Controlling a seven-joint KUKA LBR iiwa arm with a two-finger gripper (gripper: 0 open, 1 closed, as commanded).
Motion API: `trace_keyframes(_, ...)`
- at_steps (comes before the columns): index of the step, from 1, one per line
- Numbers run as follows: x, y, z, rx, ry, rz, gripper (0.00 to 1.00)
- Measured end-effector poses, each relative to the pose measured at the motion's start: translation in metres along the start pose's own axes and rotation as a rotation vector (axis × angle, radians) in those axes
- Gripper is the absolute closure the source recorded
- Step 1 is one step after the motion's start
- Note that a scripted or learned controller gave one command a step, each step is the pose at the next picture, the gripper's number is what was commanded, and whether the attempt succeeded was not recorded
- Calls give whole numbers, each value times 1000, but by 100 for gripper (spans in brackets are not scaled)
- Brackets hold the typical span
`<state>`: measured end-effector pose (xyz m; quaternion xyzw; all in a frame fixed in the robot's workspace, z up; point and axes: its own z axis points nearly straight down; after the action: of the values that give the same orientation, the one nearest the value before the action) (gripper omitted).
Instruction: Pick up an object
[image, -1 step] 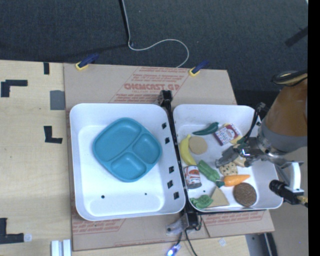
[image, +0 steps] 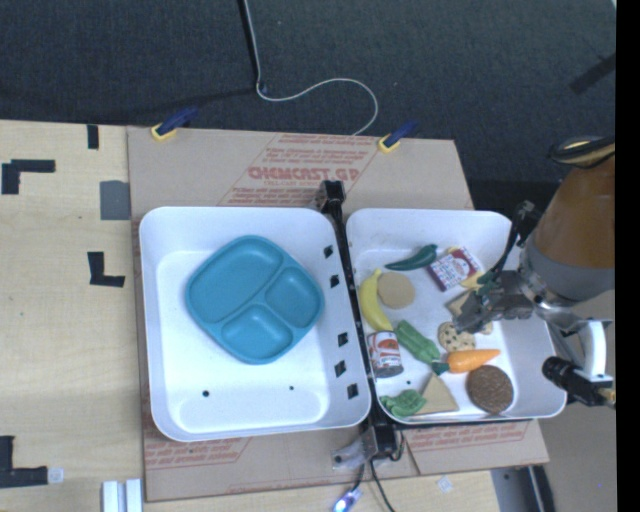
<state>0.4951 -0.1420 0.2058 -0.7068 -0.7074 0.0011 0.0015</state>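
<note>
The right bin (image: 420, 222) holds several toy foods: a yellow banana (image: 373, 300), a round tan biscuit (image: 396, 291), a dark green pepper (image: 412, 259), a red packet (image: 453, 267), a green pod (image: 418, 341), a small can (image: 385, 353), a chip cookie (image: 455, 336), an orange carrot (image: 472, 360), a brown patty (image: 490, 388) and a tan wedge (image: 437, 395). My gripper (image: 478, 310) hangs low over the bin's right side, just above and right of the chip cookie. The wrist hides what lies directly beneath it.
The left bin (image: 165, 300) carries a blue divided plate (image: 255, 297). A black clip divider (image: 345, 300) runs between the bins. Both stand on cardboard (image: 300, 170) over a wooden bench. A white cable (image: 300, 95) loops behind. The arm's body (image: 580, 230) crowds the right edge.
</note>
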Motion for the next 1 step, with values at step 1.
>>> trace_keyframes(1,108,-11,-51,-6,3,-12,100)
